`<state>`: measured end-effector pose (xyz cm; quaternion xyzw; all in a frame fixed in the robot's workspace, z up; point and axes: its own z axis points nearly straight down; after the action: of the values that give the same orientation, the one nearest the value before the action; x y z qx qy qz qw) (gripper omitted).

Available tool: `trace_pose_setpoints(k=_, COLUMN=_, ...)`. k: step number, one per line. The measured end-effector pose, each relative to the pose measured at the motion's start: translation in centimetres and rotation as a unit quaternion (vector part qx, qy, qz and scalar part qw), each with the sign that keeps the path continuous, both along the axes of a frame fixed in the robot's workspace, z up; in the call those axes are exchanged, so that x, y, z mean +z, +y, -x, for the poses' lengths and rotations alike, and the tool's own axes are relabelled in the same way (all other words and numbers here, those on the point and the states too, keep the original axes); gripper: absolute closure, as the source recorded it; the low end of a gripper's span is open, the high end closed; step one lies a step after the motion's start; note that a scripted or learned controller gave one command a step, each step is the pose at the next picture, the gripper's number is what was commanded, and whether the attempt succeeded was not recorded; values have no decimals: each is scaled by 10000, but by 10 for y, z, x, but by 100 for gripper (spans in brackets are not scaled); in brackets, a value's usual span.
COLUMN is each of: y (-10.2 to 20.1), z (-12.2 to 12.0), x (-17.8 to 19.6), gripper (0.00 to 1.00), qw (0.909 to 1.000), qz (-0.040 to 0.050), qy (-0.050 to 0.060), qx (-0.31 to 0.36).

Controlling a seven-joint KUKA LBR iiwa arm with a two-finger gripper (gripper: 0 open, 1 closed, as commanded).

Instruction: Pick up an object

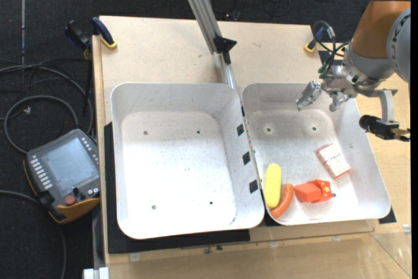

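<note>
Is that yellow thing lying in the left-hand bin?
No, the yellow thing lies in the right bin, close against its left wall, beside an orange piece.

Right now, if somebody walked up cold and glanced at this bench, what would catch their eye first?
Probably the bright cluster at the near edge of the right bin: a yellow banana, an orange carrot curled beside it and a red block, with a small pink-and-white box just behind. Next, the pincer with its fingers spread over that bin's far side, holding nothing.
</note>
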<state>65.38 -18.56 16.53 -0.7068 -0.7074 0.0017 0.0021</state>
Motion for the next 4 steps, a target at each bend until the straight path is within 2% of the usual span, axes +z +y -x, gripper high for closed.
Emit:
trace_pose_setpoints(k=1, y=8, z=-2, x=-61, gripper=0, qw=10000, qz=-3, qy=1, qx=14)
trace_pose_setpoints(k=2, y=8, z=-3, x=-70, gripper=0, qw=10000, qz=5, qy=-20, qx=15)
trace_pose_setpoints(k=3, y=8, z=-4, x=-59, gripper=100, qw=10000, qz=13, qy=-40, qx=20)
trace_pose_setpoints(k=4, y=8, z=-3, x=6, gripper=100, qw=10000, qz=14, qy=-66, qx=10)
